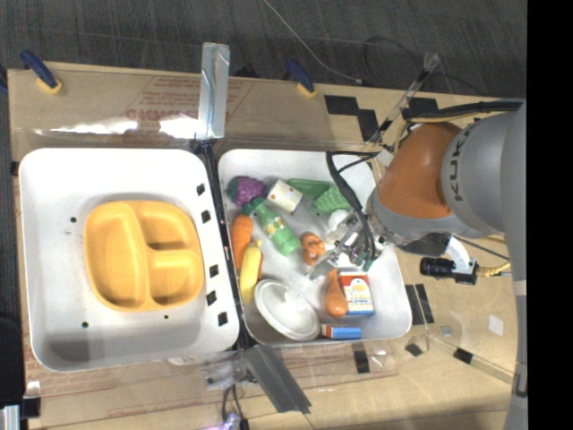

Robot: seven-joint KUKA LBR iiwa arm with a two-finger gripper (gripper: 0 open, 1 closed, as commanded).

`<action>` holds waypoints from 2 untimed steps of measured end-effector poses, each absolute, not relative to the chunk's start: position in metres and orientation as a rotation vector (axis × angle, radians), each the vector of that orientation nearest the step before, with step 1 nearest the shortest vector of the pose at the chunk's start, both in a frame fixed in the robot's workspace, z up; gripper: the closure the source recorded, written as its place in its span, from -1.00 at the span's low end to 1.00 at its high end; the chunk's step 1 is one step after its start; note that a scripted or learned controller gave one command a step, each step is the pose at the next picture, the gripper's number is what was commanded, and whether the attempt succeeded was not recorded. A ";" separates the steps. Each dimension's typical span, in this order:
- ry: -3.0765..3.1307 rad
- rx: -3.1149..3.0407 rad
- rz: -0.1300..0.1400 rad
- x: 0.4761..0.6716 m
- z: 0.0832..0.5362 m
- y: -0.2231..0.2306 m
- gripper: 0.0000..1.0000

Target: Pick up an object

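A: The arm reaches into the right bin (394, 316) from the right; its gripper (340, 251) hangs low over the clutter, just beside the small orange-brown toy (312, 247) in the middle of that bin; whether the jaws are wide or narrow I cannot tell, they blur into the cables and the things beneath.

B: Then what could spoil the pick?

A: Crowding, I'd judge; the green bottle (276, 231) lies just left of the toy, the white bowl (285, 308) sits below it, and the juice carton (357, 294) is near the wrist; jaws coming down here may land on a neighbour, or nudge the toy aside and close on nothing; a rounded, smooth piece could also squirt out.

B: And its lie?

A: It looks short and lumpy; its long axis seems to run roughly up-and-down the view, though it is too small to be sure; the carrot (242, 236) and banana (250, 273) by the left wall lie that way too. The yellow tray (143, 253) rests in the left bin (54, 186), well apart.
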State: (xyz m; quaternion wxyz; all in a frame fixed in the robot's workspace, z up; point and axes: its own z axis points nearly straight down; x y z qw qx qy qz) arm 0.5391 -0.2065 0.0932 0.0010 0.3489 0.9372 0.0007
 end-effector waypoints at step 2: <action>2.955 1.061 0.001 0.544 0.104 -0.188 1.00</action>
